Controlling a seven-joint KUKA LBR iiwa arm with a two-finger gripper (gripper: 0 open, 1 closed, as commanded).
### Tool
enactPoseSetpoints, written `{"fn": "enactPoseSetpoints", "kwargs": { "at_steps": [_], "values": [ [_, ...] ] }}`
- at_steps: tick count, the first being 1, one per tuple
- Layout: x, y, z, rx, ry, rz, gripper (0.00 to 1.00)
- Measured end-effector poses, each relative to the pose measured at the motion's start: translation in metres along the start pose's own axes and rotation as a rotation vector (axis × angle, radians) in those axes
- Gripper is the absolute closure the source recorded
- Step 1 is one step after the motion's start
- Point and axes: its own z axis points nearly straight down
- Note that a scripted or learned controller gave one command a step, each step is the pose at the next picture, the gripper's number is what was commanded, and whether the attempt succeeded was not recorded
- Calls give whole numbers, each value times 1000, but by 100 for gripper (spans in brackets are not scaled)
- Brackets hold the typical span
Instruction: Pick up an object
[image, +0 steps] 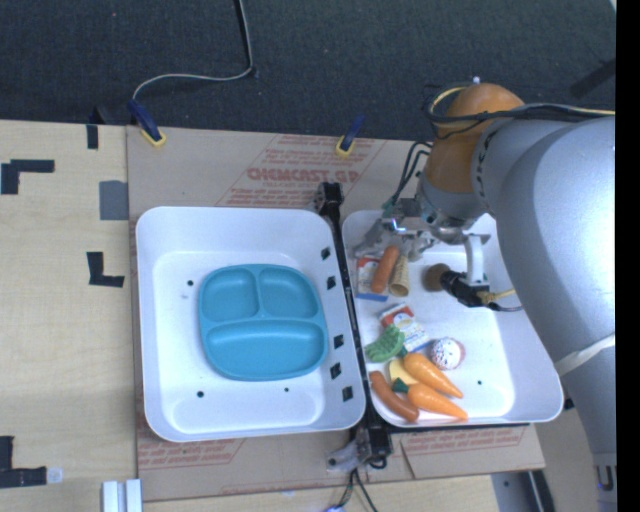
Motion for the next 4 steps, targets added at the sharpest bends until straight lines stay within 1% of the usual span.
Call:
{"fn": "enactPoseSetpoints", "kwargs": {
  "at_steps": [1,2,3,4],
  "values": [
    [-6,0,0,-1,2,-1,0],
    [-5,2,-12,-6,2,-2,100],
    [-5,2,-12,-6,2,-2,0],
    [-2,-26,3,7,-1,1,0]
  ]
}}
